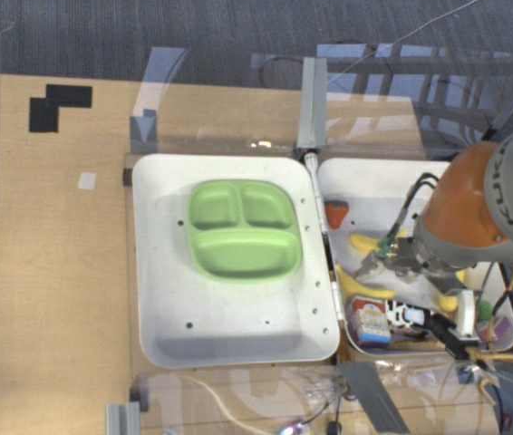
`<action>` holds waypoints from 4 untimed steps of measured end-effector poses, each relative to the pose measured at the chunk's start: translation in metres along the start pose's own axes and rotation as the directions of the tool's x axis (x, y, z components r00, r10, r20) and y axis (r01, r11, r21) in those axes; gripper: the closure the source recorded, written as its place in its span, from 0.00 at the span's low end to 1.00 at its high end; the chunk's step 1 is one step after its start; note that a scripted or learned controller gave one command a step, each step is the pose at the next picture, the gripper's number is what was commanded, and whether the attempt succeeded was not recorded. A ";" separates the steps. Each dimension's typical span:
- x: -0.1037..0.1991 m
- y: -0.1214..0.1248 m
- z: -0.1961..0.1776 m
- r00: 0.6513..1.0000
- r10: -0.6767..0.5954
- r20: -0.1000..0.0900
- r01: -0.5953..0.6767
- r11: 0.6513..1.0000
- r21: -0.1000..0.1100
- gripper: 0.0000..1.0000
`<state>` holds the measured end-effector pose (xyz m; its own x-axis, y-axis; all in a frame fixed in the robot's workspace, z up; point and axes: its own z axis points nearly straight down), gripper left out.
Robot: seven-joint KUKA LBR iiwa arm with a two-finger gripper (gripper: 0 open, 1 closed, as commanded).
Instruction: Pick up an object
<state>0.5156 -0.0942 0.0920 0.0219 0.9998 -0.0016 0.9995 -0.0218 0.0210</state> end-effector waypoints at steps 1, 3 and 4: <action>0.012 0.039 0.002 1.000 0.026 0.000 -0.026 1.000 0.004 0.00; -0.031 0.039 0.002 0.994 -0.106 -0.001 0.106 0.994 0.006 0.00; 0.009 0.148 0.007 0.995 0.098 0.002 -0.098 0.995 0.025 0.00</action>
<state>0.6642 -0.0884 0.0880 0.1194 0.9928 -0.0011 0.9928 -0.1194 -0.0038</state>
